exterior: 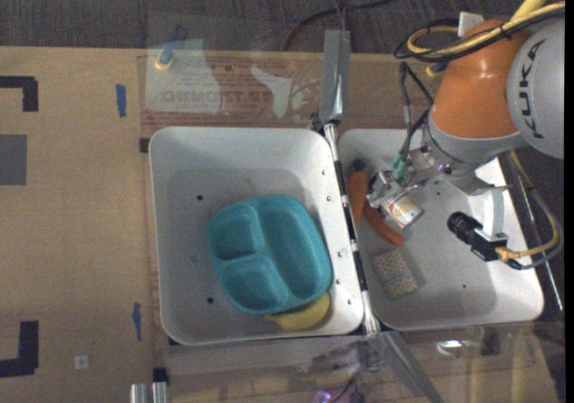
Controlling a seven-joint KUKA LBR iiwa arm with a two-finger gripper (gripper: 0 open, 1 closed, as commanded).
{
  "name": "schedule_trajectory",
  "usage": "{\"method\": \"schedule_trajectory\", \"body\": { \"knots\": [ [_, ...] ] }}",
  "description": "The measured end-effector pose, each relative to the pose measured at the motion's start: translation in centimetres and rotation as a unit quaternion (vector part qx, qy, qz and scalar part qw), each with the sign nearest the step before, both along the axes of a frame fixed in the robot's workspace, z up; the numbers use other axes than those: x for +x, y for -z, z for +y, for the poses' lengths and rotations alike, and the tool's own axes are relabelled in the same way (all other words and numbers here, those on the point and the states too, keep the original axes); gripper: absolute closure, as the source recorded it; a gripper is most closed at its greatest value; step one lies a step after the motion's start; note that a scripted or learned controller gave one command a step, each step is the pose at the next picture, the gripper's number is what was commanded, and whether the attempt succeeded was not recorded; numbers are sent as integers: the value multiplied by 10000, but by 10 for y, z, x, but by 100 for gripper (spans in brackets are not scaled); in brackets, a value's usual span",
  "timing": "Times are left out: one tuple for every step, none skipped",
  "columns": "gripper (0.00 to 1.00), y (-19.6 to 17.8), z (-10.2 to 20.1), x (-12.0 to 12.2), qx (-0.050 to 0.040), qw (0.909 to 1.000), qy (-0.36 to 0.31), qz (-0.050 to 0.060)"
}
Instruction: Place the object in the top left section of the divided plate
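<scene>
Looming closest to the lens is the orange band (480,91) above the wrist, and below it we are seeing the hand (395,199) hanging low inside the right bin (502,302); we are not able to tell how it is set, since the wrist is covering it. Just beside the hand, toward the wall that divides the two bins, the orange carrot (368,208) is lying lengthwise, its green end pointing away from us and part of it tucked under the hand. We are judging it to be a light toy, probably smooth and a little slippery, stiff enough not to sag, and tapered, so we are thinking the thick middle, taken across its narrow width, is the best place to hold it. Slightly nearer us than the hand, a small tan mesh pad (395,272) is resting flat. Well across from the hand, in the left bin (179,168), the teal divided plate (269,253) is sitting slightly askew on a yellow thing (305,315), and its top left section is waiting unfilled.
</scene>
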State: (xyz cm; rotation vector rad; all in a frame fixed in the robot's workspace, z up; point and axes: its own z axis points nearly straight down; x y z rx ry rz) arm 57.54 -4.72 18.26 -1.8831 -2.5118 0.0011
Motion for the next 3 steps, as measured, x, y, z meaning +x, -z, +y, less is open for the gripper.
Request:
{"method": "schedule_trajectory", "body": {
  "knots": [
    [100, -25, 37, -26, 4, 9894, -1455, -2],
    [0, -25, 37, -26, 2, 9894, -1453, -3],
    [0, 0, 129, -68, -2, 9969, -782, 8]
  ]
}}
